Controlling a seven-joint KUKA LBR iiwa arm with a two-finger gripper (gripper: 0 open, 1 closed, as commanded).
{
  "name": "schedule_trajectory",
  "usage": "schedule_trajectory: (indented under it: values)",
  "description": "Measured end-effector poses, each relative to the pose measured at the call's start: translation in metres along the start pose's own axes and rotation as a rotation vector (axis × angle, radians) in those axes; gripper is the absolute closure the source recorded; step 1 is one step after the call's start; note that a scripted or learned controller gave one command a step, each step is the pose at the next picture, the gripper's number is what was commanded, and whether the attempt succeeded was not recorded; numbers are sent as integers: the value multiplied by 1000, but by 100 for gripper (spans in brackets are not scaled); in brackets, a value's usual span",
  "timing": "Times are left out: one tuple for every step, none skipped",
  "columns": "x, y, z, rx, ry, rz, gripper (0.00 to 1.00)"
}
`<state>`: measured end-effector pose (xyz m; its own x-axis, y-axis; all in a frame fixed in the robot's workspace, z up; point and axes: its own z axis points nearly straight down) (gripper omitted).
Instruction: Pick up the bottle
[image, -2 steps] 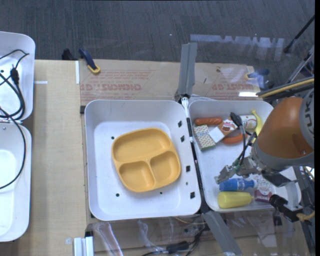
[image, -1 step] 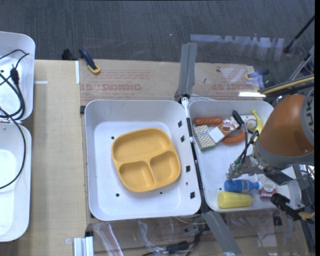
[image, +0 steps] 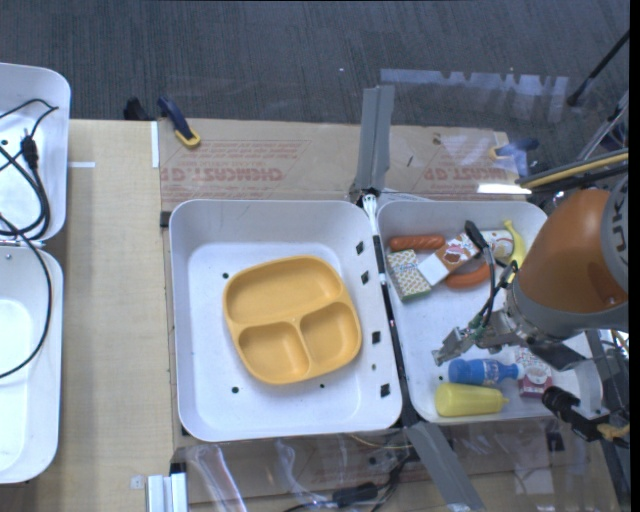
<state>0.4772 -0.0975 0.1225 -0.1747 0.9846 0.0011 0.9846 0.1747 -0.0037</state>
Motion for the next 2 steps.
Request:
schedule_trajectory:
  values:
    - [-10, 8, -66, -4, -2, -140, 0]
    - [-26, -5, 31, -2, -1, -195, 0]
